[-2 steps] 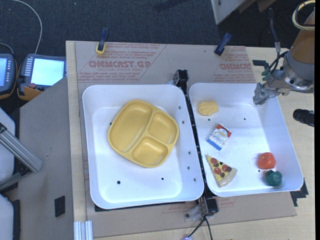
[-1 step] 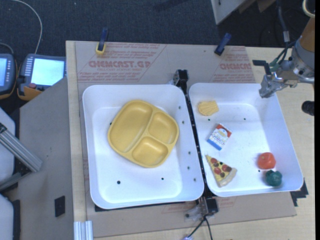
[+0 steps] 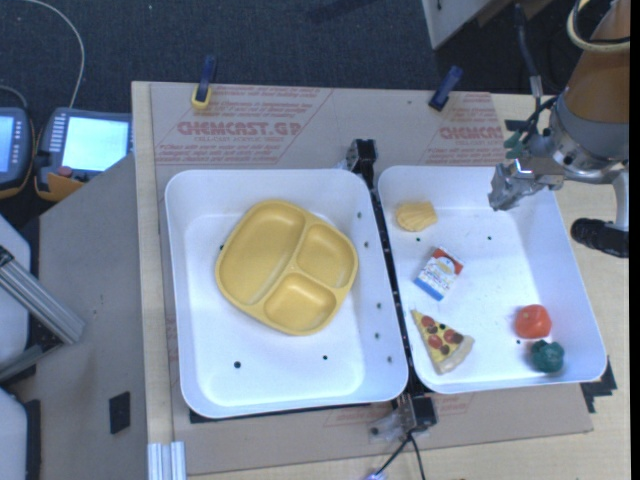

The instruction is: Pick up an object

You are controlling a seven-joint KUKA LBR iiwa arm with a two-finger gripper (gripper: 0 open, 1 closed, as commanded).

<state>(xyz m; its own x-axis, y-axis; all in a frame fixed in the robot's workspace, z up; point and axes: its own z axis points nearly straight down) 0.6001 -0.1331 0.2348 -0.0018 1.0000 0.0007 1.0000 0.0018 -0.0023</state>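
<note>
The right bin (image 3: 560, 253) holds a pale yellow lump (image 3: 416, 216) at its back left, a small blue, white and red carton (image 3: 438, 273) in the middle, a toy pizza slice (image 3: 441, 339) at the front left, a red tomato (image 3: 533, 320) and a dark green piece (image 3: 547, 356) at the front right. My gripper (image 3: 503, 192) hangs above the back right part of this bin, to the right of the yellow lump. Nothing shows between its fingers.
The left bin (image 3: 190, 298) bears a yellow divided plate (image 3: 287, 266). A black clamp (image 3: 361, 154) sits between the bins at the back. Blue clips (image 3: 444, 89) hold the cardboard sheet at the bench's far edge. Screens stand off the bench at the left.
</note>
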